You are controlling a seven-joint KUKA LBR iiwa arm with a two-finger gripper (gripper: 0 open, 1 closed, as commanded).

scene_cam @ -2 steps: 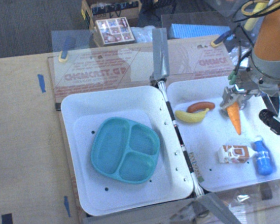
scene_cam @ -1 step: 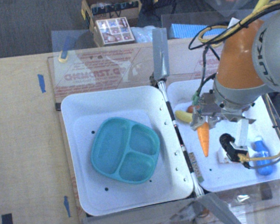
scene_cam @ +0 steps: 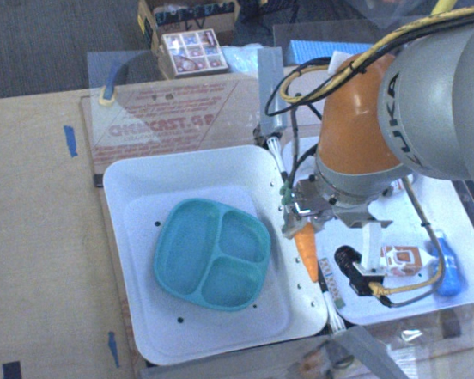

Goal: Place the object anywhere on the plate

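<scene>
Smooth teal three-compartment plate [scene_cam: 213,253], tapered orange carrot [scene_cam: 307,251]

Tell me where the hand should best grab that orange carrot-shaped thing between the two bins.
Grip the orange carrot-shaped object across its thicker upper half, coming straight down from above. It lies lengthwise along the right bin's left edge, tapering toward the camera view's bottom, so closing across its narrow width probably suits best.

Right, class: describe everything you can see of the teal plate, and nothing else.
The plate is teal and looks like smooth plastic, with rounded corners and a raised rim. Ridges split it into three compartments: one large on the view's left, two smaller on the right. It lies flat, turned at a slant, in the left white bin, resting on the bin floor. Nothing lies on it.
</scene>
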